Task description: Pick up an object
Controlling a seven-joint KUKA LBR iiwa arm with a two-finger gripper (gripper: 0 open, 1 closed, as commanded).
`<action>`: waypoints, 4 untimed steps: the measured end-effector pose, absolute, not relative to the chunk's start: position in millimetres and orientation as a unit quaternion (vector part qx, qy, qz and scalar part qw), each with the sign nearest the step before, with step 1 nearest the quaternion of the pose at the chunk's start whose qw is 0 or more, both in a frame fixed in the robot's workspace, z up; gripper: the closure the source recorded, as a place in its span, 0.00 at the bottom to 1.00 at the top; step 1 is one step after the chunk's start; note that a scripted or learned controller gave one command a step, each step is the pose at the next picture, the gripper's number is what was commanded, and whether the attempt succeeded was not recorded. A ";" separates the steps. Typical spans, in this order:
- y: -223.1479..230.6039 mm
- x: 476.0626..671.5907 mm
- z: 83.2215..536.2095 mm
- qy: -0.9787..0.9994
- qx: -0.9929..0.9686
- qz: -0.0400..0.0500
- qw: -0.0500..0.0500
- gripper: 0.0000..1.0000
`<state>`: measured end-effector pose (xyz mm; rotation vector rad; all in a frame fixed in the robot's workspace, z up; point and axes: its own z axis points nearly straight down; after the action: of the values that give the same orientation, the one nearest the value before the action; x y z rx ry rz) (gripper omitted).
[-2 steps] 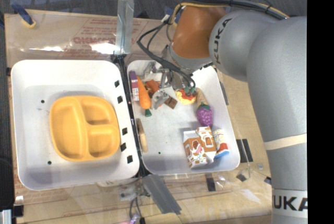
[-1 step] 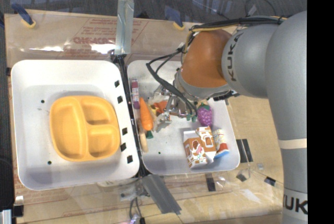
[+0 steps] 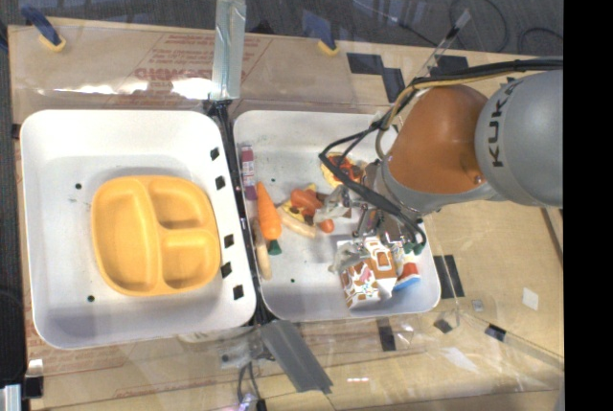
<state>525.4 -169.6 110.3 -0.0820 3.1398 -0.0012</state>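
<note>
Toy carrot (image 3: pixel 269 214) apart in right bin (image 3: pixel 287 299), gripper (image 3: pixel 347 206) low among small items

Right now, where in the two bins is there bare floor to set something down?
Left bin: strips around the yellow divided tray. Right bin: a patch below the carrot, left of the small carton, plus the top-left corner. Its right half is crowded under the arm.

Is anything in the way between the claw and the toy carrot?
Yes, a little. The claw hangs over the right bin, and the carrot lies near that bin's left wall. Between them sits a small heap of toy food, red and yellow pieces. The claw would have to pass over it.
</note>
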 end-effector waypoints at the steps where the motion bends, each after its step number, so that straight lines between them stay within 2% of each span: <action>1: -116.0 564.3 96.9 0.998 -0.055 -0.001 0.006 0.00; 2: -95.2 577.4 96.7 0.999 0.035 -0.002 0.005 0.00; 3: -93.3 594.1 96.1 0.999 0.046 -0.001 0.004 0.00; 4: -190.0 593.8 96.7 0.997 -0.083 -0.003 0.005 0.00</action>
<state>593.8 -190.0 96.7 -0.2598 3.1211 -0.0081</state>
